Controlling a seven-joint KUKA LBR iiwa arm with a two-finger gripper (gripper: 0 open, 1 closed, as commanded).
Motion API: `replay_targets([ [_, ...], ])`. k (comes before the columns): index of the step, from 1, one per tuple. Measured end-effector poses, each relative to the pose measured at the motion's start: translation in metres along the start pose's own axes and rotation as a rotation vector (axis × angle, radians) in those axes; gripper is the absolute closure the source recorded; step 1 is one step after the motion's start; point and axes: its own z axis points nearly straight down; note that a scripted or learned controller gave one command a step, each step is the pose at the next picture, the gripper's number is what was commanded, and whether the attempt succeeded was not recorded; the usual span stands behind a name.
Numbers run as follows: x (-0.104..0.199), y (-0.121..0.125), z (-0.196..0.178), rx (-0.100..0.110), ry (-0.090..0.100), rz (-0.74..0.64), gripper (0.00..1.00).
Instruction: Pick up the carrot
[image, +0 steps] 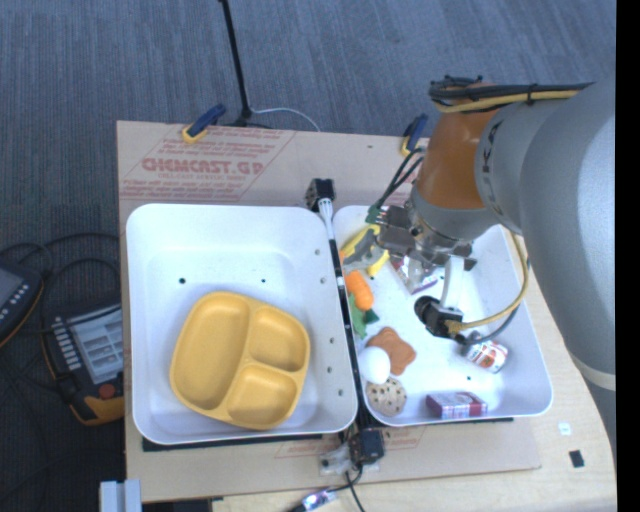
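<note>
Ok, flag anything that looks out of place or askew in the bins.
Nothing looks spilled or broken. The carrot lies against the right bin's left wall, crowded by other toy food. The yellow tray sits a little askew in the left bin.

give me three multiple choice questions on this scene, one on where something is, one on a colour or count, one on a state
1. Where does the carrot lie?
A. in the right bin, near its left wall
B. on the yellow tray
C. on the floor

2. How many compartments has the yellow tray?
A. one
B. three
C. six

3. How does the carrot stand to the gripper?
A. clamped between its fingers
C. hanging from a cable
B. lying in the bin, apart from it

Key: 1 A, the orange carrot rests beside the divider in the right bin. 2 B, three hollows show in the tray. 3 B, the carrot lies to the left of the gripper, not between its fingers.
</note>
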Motion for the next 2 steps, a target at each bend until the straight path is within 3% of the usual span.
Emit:
replay_targets([
  [2,-0.0001,0.0001,0.0001,0.0,-0.001,-0.001,0.0],
])
